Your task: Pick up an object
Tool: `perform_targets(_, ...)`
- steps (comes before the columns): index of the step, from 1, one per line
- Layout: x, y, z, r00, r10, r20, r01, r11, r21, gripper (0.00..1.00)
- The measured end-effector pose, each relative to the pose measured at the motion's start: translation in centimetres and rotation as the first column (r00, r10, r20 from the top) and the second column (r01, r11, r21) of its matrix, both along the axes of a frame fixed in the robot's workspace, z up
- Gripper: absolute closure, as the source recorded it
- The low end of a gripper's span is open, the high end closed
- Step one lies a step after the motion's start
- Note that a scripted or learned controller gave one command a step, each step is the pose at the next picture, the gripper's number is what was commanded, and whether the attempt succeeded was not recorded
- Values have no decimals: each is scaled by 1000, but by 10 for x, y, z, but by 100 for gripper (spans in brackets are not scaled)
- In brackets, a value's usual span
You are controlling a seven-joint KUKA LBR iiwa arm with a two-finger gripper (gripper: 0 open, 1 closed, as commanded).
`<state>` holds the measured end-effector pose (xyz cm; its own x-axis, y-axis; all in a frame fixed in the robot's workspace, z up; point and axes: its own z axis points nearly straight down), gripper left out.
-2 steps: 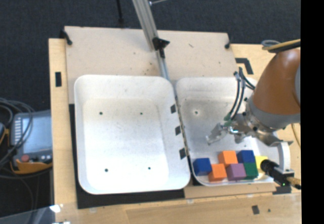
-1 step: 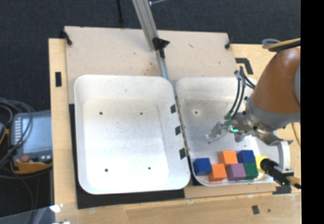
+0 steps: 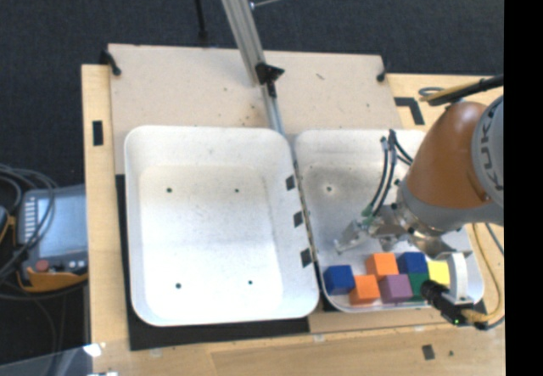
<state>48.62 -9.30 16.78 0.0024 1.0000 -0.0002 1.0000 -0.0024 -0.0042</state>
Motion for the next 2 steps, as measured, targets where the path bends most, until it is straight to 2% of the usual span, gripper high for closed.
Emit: perform_targets(2, 5, 1, -70, 1000, 2, 15, -2, 1000, -4, 0)
